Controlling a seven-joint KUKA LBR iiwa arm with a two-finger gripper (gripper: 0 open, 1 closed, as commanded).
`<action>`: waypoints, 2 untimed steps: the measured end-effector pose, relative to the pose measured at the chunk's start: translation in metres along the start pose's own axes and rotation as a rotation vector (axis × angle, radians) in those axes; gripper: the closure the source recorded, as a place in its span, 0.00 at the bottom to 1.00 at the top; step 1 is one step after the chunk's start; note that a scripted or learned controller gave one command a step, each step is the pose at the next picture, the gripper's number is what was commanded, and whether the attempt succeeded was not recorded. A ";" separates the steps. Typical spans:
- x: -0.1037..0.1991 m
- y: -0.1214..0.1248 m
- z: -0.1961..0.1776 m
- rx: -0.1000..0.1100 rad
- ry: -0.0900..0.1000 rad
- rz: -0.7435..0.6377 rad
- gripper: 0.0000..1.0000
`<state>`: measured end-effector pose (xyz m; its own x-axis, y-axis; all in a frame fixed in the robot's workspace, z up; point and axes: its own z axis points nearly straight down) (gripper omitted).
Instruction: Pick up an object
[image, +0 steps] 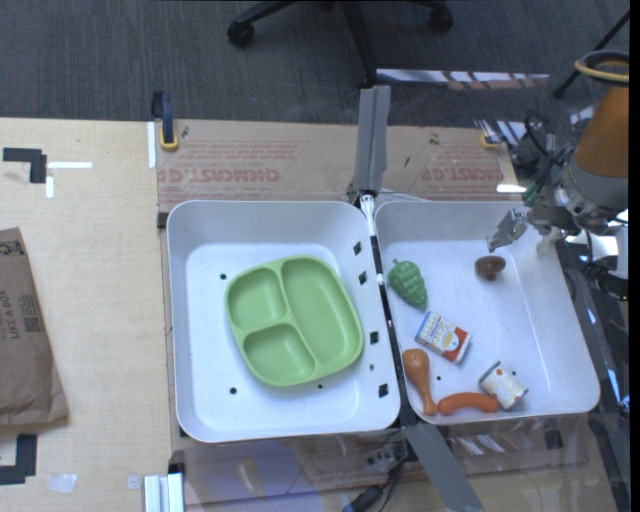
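The right bin (560, 330) holds several small objects. A bumpy green bunch (407, 282) lies near its left wall, and a small brown lump (489, 266) sits toward the back. A red, white and blue carton (442, 337) is in the middle. An orange drumstick (420, 378), an orange sausage (466, 403) and a small white can (502, 386) lie along the front. My gripper (507, 231) hangs over the bin's back right corner, just above and right of the brown lump, with nothing seen in it.
The left bin (190, 300) carries a green three-part plate (293, 320). A grey divider post (373, 140) rises behind the joint between the bins. Cables and the arm's orange band (605, 140) crowd the far right. A brown paper bag (25, 320) lies on the bench at left.
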<state>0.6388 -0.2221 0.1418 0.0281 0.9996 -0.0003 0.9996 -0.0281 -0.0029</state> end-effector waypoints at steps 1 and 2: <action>0.030 -0.021 0.051 -0.001 0.000 0.010 0.00; 0.029 -0.021 0.042 -0.001 -0.001 0.012 1.00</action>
<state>0.6185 -0.1922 0.1002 0.0400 0.9992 -0.0010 0.9992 -0.0400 -0.0015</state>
